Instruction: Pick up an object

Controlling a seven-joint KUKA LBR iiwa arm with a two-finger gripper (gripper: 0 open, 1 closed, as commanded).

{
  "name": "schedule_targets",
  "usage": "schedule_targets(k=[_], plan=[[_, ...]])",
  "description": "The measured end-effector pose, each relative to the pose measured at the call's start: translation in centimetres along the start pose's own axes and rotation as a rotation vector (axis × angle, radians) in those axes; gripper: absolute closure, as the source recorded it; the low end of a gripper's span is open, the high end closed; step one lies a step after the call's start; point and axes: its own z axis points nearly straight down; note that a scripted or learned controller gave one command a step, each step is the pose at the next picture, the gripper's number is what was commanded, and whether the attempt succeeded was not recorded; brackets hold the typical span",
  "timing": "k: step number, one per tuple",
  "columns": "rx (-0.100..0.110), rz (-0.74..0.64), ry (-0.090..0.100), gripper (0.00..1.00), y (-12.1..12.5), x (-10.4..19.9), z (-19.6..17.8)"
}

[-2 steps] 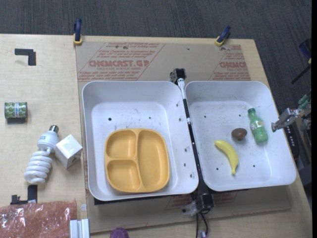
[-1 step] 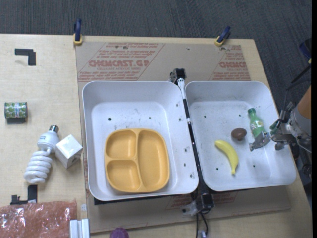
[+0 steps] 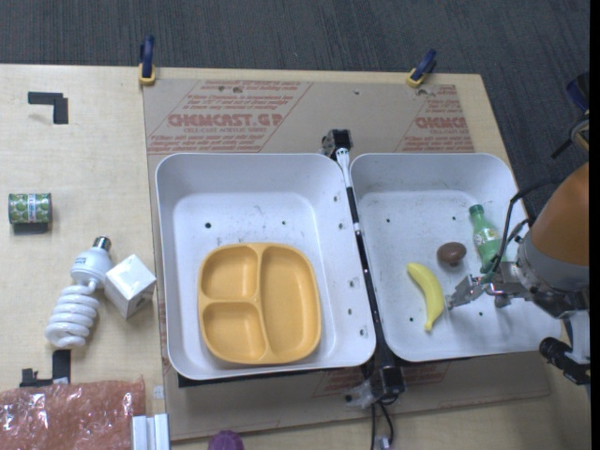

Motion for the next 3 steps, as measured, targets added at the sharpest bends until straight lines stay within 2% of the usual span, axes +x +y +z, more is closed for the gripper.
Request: schedule_targets(k=[1,2,3], plan=[[0.001,-0.001,0.001,0.00,0.00,5.08,0.03],[-0.003,0.001,-0.001,1.00,0.15,5.00,-0.95],[-0.002,0.000,0.000,0.00,0.14,5.00,-0.95]])
